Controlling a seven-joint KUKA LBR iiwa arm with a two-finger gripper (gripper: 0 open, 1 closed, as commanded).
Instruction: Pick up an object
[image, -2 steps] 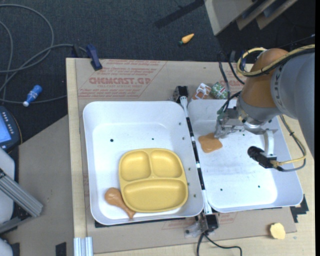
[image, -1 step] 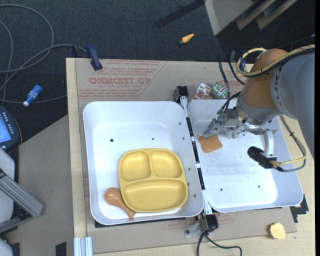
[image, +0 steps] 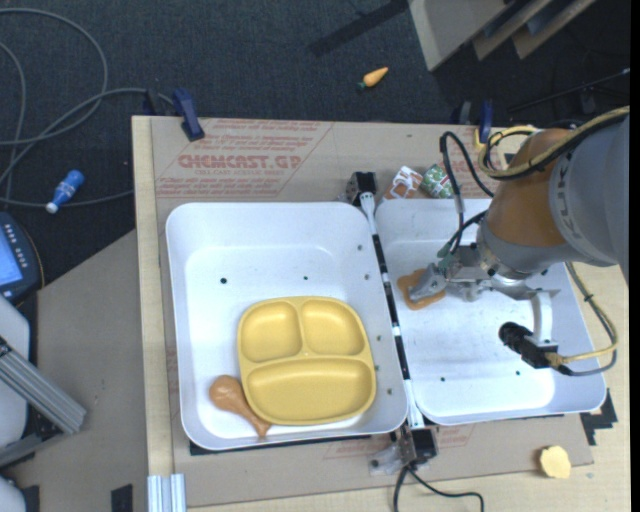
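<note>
A small orange-brown object (image: 421, 290) lies on the floor of the right bin (image: 470, 380), close to its left wall. My gripper (image: 440, 277) is low over that object's right end, reaching in from the right under the grey arm with the orange band (image: 535, 200). The object touches or sits just under the fingertips; I cannot make out a grasp. In the left bin (image: 200, 250) rests a yellow divided plate (image: 304, 358), with an orange drumstick-shaped toy (image: 236, 398) against its lower left edge.
A black cable and connector (image: 530, 345) hang from the arm over the right bin's middle. Small packets (image: 420, 182) lie on the cardboard behind the bins. A yellow piece (image: 554, 461) sits on the bench at the front right. A blue clamp (image: 186, 112) grips the board's back left.
</note>
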